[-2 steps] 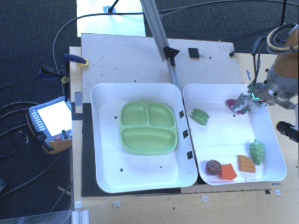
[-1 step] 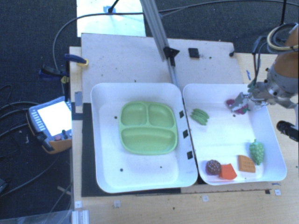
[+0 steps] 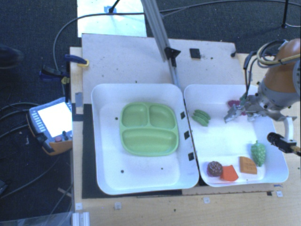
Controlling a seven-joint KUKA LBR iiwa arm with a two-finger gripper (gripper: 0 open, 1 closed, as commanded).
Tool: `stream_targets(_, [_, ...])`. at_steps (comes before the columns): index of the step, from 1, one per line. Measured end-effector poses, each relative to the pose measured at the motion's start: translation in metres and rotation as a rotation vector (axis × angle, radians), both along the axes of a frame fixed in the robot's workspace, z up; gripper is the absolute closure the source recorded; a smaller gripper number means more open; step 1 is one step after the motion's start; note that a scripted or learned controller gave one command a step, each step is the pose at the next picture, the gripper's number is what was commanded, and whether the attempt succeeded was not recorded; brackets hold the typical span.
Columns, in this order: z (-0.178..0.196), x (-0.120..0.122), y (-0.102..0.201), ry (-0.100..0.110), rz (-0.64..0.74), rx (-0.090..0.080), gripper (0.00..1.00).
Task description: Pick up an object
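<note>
The right bin (image 3: 221, 140) holds several toy foods. A green pea pod (image 3: 201, 117) lies at its upper left. A dark red piece (image 3: 233, 103) sits near the back wall. A green grape bunch (image 3: 257, 153), an orange wedge (image 3: 248, 165), a red-orange piece (image 3: 229, 173) and a dark red round item (image 3: 215, 168) lie along the front. My gripper (image 3: 235, 114) hangs over the back of this bin, just in front of the dark red piece. It is open, with nothing between its fingers.
The left bin (image 3: 108, 164) holds a green divided plate (image 3: 149, 129). A slanted metal pole (image 3: 160, 29) crosses the board behind the bins. A handheld pendant (image 3: 51, 124) lies off the bench at the left.
</note>
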State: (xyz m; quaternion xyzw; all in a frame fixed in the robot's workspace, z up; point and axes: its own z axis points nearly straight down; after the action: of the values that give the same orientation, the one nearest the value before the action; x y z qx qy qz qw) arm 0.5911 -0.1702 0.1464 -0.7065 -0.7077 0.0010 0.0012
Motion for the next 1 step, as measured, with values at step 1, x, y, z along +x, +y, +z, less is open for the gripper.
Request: stream_targets(1, [-0.0606,-0.001,-0.0037,-0.005,-0.001,-0.001,0.0])
